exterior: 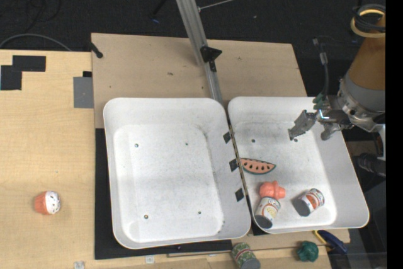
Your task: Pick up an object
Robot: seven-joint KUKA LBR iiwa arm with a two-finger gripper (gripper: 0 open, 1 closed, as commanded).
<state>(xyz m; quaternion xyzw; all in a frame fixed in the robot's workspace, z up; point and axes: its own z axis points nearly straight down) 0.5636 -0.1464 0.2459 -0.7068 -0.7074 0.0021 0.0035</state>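
The right bin [340, 164] holds a watermelon-slice toy [257, 166] by its left wall. A small red-orange toy [272, 189] lies below it, touching a labelled can [269, 208] on its side. A second short can [310, 201] lies near the front right. My gripper [313, 130] hovers over the bin's upper right part, well away from all these objects. It is open, and only bare bin floor shows between its fingers [298, 127].
The left bin [165, 170] sits beside the right one. A slanted aluminium rail [192, 22] runs down to the gap between the bins. An orange ball [47, 203] lies on the bench at far left. A can [244, 255] and a green toy [308, 251] lie in front of the bins.
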